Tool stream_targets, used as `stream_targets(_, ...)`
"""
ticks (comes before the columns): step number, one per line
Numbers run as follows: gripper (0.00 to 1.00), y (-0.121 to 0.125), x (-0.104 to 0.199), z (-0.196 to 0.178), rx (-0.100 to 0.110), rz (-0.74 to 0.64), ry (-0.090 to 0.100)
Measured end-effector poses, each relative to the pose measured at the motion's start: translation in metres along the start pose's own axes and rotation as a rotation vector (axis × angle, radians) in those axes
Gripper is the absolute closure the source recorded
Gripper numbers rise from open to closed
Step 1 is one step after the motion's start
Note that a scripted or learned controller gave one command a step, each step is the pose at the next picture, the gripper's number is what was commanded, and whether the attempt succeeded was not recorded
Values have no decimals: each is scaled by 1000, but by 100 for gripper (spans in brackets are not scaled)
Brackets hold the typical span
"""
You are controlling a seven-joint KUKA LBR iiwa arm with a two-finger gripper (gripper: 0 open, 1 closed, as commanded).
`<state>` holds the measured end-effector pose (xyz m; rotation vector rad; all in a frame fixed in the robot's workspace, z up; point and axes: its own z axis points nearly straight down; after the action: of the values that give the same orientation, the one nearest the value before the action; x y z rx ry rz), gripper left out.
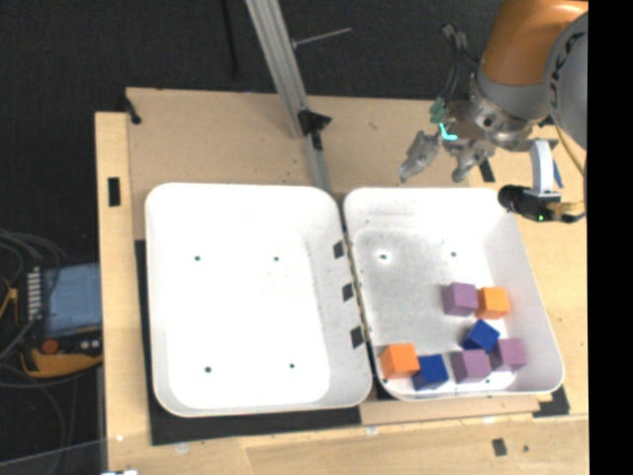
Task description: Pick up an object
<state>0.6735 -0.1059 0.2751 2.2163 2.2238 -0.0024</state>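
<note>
The gripper (440,161) hangs above the far rim of the right bin (415,285), its two fingers spread apart with nothing between them. Seven blocks lie in that bin's near right part, well apart from the gripper: three purple blocks (459,297), two orange blocks (400,359) and two blue blocks (482,335). The left bin (247,295) lies beside it.

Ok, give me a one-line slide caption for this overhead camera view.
Open gripper poised above the right bin's far rim; purple, orange and blue blocks cluster in its near corner.
</note>
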Motion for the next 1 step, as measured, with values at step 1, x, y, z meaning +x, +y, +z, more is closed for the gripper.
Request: stream_targets(1, 0, -2, 3, 62, 5, 3, 1)
